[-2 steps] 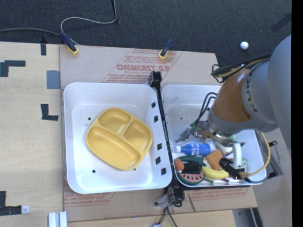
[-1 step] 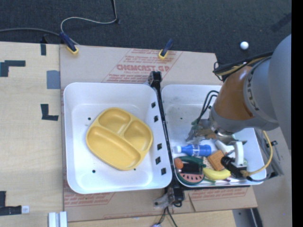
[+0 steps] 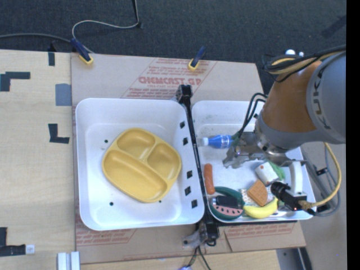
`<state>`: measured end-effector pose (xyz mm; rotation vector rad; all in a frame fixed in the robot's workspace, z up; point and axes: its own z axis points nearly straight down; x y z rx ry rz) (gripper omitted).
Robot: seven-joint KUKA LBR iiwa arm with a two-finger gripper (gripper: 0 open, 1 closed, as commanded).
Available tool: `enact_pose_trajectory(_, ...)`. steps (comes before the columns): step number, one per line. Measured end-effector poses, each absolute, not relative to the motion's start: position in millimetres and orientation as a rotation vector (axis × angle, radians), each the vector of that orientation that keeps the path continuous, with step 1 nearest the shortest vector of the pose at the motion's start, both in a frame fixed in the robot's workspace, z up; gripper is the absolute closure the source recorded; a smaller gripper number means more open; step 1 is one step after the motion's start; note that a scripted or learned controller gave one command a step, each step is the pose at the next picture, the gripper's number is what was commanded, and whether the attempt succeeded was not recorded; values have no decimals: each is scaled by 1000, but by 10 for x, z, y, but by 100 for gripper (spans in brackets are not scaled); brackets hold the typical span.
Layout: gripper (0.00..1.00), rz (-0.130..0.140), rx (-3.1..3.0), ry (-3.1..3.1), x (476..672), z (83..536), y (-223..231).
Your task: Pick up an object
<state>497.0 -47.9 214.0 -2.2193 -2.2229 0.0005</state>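
Bottle [image 3: 218, 142] just left of the fingers [image 3: 232, 161], their spread impossible to tell.

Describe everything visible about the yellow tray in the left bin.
The yellow tray is a rounded, glossy plastic-looking plate with three compartments: two smaller ones along its upper right, one long one along its lower left. It lies flat, upright and turned at an angle, near the middle of the left bin. It holds nothing; only the bin floor touches it.
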Motion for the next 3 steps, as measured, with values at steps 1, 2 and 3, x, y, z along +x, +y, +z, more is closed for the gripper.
enact_pose_trajectory(1, 100, 4, -2221, -2221, 5400, 1618, -1159)
enact_pose_trajectory(2, 100, 2, -2219, -2220, 5038, 1449, -967)
enact_pose_trajectory(3, 100, 1, -2220, -2222, 4837, 1840, -858)
